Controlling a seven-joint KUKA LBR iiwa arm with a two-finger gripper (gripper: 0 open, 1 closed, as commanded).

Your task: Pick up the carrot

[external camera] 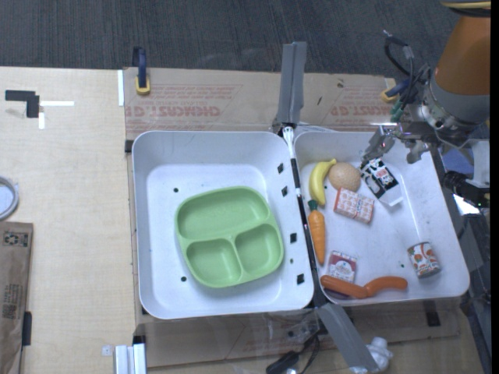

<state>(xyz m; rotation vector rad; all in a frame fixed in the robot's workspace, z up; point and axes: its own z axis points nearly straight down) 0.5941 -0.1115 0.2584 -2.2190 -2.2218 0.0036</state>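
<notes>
While carrot point(316, 234) lies by bin wall — tool point(380, 148) apart, grip state unclear.

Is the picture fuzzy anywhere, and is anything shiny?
Camera view: mostly sharp, the carrot crisp beside the banana; the arm's gripper looks slightly soft; mild glare on the right bin's rim; soft shadows under the green tray.

Dark grey carpet point(195, 14) lies behind the pale wooden bench point(62, 170).
</notes>
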